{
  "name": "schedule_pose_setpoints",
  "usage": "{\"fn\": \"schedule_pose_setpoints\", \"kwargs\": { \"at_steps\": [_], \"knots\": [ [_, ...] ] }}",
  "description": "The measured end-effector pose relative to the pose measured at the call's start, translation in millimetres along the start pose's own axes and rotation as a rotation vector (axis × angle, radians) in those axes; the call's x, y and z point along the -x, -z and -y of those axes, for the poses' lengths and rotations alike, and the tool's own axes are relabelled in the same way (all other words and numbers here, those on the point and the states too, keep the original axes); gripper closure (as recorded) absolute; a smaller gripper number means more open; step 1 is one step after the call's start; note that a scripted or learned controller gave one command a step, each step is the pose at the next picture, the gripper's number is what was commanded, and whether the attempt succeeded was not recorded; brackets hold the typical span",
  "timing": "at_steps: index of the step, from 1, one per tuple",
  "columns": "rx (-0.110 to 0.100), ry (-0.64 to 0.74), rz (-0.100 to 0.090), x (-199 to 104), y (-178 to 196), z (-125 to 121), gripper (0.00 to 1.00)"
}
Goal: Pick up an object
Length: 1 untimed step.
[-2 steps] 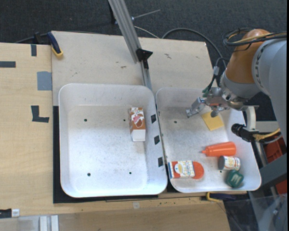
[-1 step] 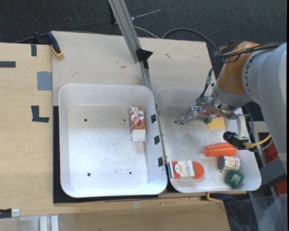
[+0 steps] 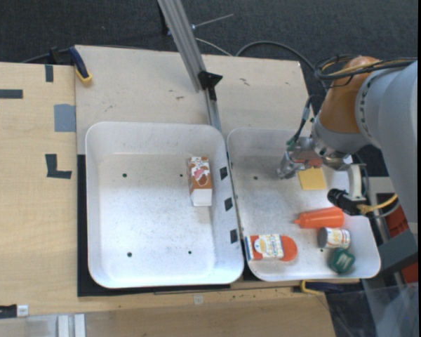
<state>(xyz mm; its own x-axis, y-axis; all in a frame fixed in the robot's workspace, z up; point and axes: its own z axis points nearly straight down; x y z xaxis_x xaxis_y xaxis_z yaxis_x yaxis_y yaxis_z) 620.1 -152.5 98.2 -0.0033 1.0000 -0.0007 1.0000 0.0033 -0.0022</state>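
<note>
Camera view from above the bench: our gripper (image 3: 292,166) hangs low over the upper part of the right bin (image 3: 256,209), just beside a flat yellow block (image 3: 312,180), the nearest candidate for the pick. We cannot tell whether the claw is open or closed, nor whether it has hold of anything; nothing is visibly between its tips. Lower in the same bin lie an orange bottle (image 3: 320,219), a small jar (image 3: 335,238), a dark green piece (image 3: 342,261) and an orange-and-white packet (image 3: 271,247). 1 carton (image 3: 200,181) lies alone in the left bin (image 3: 112,188). We judge the main risk to be a miss: the claw sits off the block's left corner, so closing there could nudge the thin block aside or clip only its edge.
</note>
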Motion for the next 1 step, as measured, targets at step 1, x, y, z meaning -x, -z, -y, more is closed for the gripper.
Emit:
{"fn": "schedule_pose_setpoints", "kwargs": {
  "at_steps": [1],
  "knots": [
    [0.007, 0.0, 0.0, -7.5, 60.8, 0.2, 1.0]
  ]
}}
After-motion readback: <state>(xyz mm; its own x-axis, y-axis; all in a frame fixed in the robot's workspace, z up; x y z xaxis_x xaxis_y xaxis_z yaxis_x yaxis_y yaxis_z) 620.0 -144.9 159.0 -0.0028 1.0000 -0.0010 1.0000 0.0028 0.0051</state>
